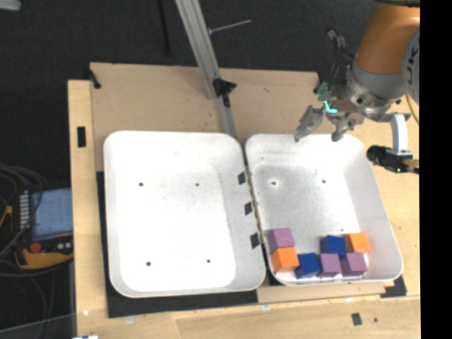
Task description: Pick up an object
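Note:
Several small blocks lie along the near edge of the right bin (353,168): a purple block (281,238), an orange block (285,258), a blue block (308,264), a purple block (330,263), a blue block (332,245), an orange block (359,242) and a purple block (354,263). My gripper (321,130) hangs over the far edge of the right bin, well away from the blocks. Its two fingers stand apart, open, with nothing between them.
The left bin (176,210) sits beside the right one, with a row of small black clips (248,207) along the seam. A slanted metal post (205,55) rises behind the bins. The bench edge lies close to the blocks.

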Controlling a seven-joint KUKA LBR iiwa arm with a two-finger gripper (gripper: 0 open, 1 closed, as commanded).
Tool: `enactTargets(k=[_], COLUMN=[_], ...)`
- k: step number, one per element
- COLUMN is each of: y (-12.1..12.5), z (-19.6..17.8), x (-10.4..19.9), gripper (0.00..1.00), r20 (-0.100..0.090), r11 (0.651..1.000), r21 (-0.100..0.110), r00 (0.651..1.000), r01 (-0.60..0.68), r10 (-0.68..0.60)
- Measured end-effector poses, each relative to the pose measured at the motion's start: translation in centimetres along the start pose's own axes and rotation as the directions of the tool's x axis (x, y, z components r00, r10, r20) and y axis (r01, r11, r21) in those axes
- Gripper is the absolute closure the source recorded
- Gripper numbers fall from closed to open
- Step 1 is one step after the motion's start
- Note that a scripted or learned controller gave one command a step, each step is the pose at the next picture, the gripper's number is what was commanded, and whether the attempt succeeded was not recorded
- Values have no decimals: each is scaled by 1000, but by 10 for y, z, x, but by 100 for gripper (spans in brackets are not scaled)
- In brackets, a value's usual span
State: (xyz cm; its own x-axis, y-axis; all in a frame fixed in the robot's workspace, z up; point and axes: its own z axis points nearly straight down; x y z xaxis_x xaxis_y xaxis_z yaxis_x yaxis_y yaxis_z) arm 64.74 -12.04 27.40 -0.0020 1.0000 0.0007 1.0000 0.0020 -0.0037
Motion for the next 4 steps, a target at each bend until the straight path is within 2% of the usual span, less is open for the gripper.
enactTargets(k=[1,2,3,4], y=[1,3,-5,1], z=[-2,42,97,144], x=[0,4,10,15], gripper=[0,0,0,0], r20=[2,2,2,2], r11=[1000,1000,1000,1000], r21=[-4,0,2,1], r00=[1000,1000,1000,1000], r01=[1,2,-2,0], r10=[-1,-2,2,0])
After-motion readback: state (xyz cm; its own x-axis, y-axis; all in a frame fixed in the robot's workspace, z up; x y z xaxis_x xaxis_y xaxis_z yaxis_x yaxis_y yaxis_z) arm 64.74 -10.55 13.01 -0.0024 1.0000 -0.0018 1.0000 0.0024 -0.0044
